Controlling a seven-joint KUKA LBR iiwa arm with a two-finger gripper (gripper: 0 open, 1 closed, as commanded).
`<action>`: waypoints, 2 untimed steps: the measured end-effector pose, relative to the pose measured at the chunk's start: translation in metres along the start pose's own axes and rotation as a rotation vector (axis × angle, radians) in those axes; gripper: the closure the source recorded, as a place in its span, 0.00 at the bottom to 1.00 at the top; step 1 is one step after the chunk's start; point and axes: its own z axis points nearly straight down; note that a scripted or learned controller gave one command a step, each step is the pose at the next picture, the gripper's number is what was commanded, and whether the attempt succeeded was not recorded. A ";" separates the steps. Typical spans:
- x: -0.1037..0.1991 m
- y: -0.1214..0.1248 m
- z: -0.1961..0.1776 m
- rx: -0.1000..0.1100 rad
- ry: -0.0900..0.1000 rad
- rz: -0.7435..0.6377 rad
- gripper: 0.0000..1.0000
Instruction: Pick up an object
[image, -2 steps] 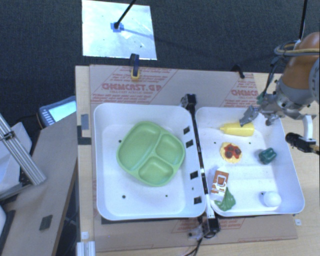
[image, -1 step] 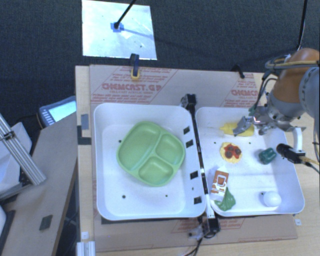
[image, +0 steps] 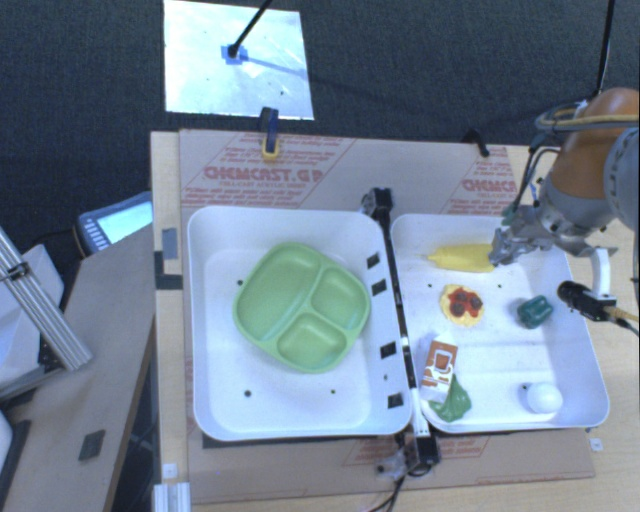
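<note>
Banana (image: 458, 259): yellow, lying far in right bin (image: 575, 350).
Tool (image: 503, 247): at banana's right end; opening cannot be told, no hold visible.
Risk: off-centre contact may push banana aside.

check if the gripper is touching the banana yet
Cannot tell. In the camera view the gripper overlaps the right end of the banana, but the slanted angle shows neither contact nor gap.

The board (image: 300, 170) under the bins reads "CHEMCAST" in red. The same print repeats, cut off, at its right end. The small carton's (image: 438, 364) print is too small to read.
</note>
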 end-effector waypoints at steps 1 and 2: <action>0.004 0.004 -0.045 -0.001 0.000 -0.003 1.00; 0.002 0.005 -0.089 0.000 0.000 -0.003 1.00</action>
